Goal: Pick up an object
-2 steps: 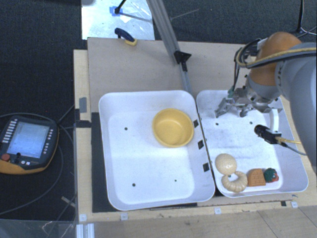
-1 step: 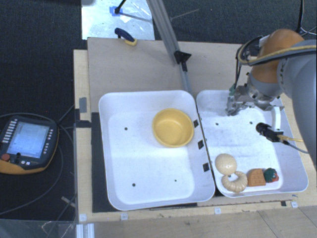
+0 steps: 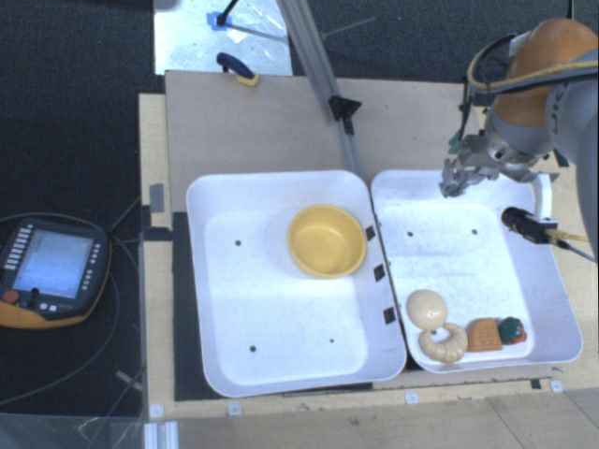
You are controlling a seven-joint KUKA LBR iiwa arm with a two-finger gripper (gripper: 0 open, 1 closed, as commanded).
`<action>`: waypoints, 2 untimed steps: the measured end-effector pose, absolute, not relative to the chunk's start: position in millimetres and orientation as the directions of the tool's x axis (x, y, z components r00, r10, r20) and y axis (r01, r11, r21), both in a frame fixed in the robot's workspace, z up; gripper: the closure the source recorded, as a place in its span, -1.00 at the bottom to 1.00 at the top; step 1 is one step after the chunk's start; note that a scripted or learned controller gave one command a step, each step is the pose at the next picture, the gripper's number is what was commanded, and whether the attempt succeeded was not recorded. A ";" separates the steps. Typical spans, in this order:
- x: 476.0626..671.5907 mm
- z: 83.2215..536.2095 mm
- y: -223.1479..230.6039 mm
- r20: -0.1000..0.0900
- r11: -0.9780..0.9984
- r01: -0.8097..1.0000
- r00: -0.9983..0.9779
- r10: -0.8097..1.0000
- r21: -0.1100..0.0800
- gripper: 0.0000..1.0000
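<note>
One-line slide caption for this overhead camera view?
Arm's claw hovers over the right bin's far edge; toy foods cluster at its near corner, a yellow bowl sits in the left bin.

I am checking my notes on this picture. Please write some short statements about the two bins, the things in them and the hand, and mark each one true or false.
1. The yellow bowl sits in the left bin. True.
2. The hand hangs above the far edge of the right bin. True.
3. The hand holds the cream egg-shaped object. False: that object lies in the right bin's near part, far from the hand.
4. The ring-shaped object lies in the left bin. False: it lies in the right bin, beside the egg-shaped object.
5. The bowl is upside down. False: its opening faces up.
</note>
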State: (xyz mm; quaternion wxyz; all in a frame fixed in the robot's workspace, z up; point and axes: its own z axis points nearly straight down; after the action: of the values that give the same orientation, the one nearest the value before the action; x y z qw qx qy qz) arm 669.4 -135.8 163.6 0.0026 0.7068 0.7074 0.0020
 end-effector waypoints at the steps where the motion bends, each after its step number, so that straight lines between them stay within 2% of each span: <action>1: 671.3 206.8 -133.8 -0.001 0.001 1.000 -0.001 1.000 0.005 1.00; 2: 671.9 233.3 -133.9 0.000 0.001 1.000 -0.001 1.000 0.003 1.00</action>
State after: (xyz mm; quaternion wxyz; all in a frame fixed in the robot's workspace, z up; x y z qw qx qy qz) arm 671.9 -133.9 233.3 0.0013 0.7068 0.7074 0.0010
